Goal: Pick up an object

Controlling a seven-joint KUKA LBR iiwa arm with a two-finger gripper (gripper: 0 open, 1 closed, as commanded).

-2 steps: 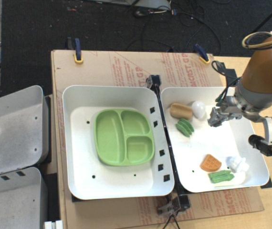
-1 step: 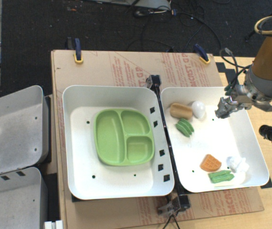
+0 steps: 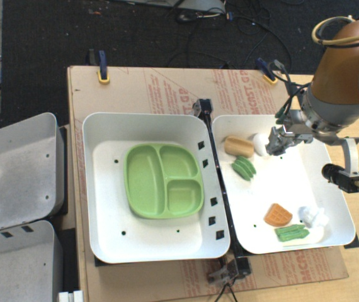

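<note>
My gripper [image 3: 276,145] hangs over the upper part of the right bin [image 3: 330,197], its dark fingers pointing down and to the left. Just left of it lies a small white object [image 3: 258,141], partly covered by the gripper. A tan bread-like roll [image 3: 239,146] rests beside that, with a green ridged piece [image 3: 244,168] below it. Near the bin's lower right lie an orange piece [image 3: 278,215], a green bean-like piece [image 3: 291,233] and a white object [image 3: 313,217]. I see nothing held between the fingers.
The left bin [image 3: 104,168] holds a green divided plate [image 3: 164,181]. A black divider [image 3: 216,181] runs between the two bins. Grey trays [image 3: 16,168] stand off the bench at left. The arm's orange band [image 3: 343,55] looms at upper right.
</note>
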